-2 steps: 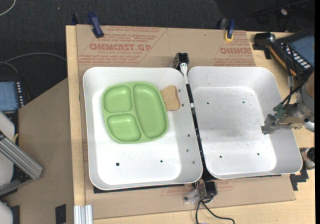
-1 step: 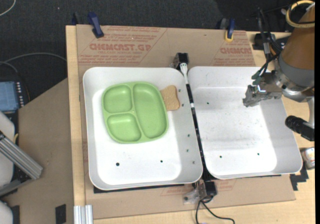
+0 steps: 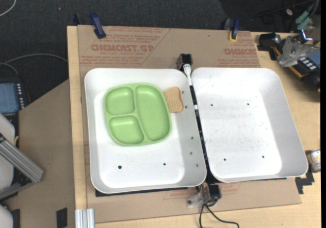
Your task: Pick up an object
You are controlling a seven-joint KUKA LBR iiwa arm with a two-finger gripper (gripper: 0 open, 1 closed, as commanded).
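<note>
The hand's state cannot be told from this view. On the table (image 3: pixel 76 120), two white bins sit side by side, their inner rims touching. The left bin (image 3: pixel 137 176) holds a green three-compartment plate (image 3: pixel 137 115), lying flat in its far half. A small tan piece (image 3: pixel 173 99), flat and roughly rectangular, lies just beside the plate's far right corner, touching its rim and close to the bin's inner wall. The right bin (image 3: pixel 244 135) shows only dark specks on its floor. A blue clamp (image 3: pixel 97 25) grips the table's far edge.

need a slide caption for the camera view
Green three-compartment plastic plate and tan bread-like slice side by side in left white bin.
</note>
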